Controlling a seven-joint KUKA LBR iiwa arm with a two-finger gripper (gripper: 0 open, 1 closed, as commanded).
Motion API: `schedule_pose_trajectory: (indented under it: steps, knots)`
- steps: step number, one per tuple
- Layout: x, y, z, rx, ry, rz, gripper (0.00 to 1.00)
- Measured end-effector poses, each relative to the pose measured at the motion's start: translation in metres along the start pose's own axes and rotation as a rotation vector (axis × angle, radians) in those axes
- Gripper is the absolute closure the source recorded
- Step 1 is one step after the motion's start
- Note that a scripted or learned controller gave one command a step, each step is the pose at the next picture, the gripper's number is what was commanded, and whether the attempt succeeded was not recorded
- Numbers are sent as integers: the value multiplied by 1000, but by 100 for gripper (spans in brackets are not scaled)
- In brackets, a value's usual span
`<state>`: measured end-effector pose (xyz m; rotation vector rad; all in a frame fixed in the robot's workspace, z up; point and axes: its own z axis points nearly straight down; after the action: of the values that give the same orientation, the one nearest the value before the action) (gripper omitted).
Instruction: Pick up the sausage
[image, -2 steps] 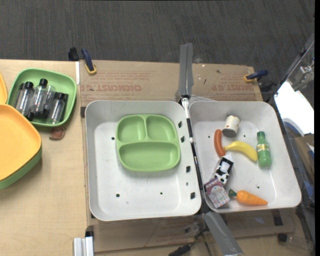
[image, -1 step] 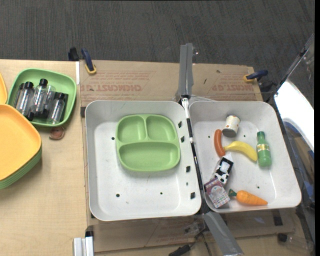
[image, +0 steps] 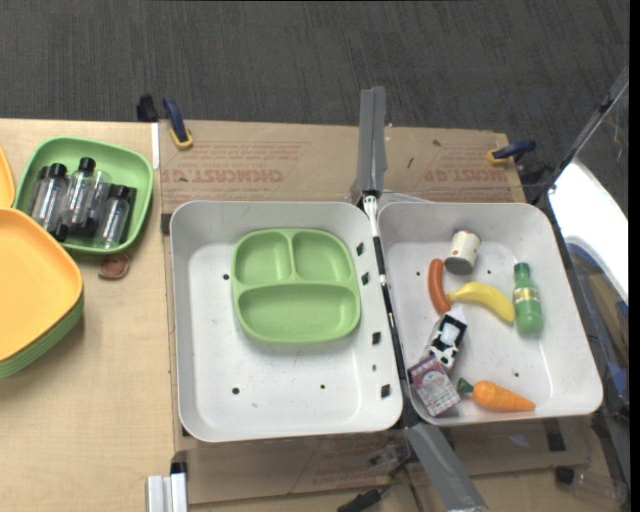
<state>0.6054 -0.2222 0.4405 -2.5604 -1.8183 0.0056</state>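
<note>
My pincer's state I cannot tell. The sausage (image: 437, 285) lies in the right bin (image: 570, 300), just left of the banana (image: 485, 298); I should straddle its narrow width.

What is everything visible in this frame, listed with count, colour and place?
shallow white bins: 2, white, side by side on the bench
green divided plastic plate: 1, green, left bin
reddish-orange toy sausage: 1, right bin, beside the banana
yellow toy banana: 1, right bin, centre
small beige can: 1, right bin, top
green bottle: 1, right bin, right side
black-and-white carton: 1, right bin, below the sausage
pink packet: 1, right bin, lower left
orange toy carrot: 1, right bin, bottom
green tray of dark-capped bottles: 1, far left
orange plates: stacked, left edge
</note>
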Motion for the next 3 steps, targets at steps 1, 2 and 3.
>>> schedule_pose_trajectory:
  steps: [1, 2, 3]
  knots:
    - [19, 17, 0, -2, 0, -120, 100]
    - [38, 44, 0, -1, 0, -139, 100]
    - [37, -17, 0, -1, 0, -227, 100]
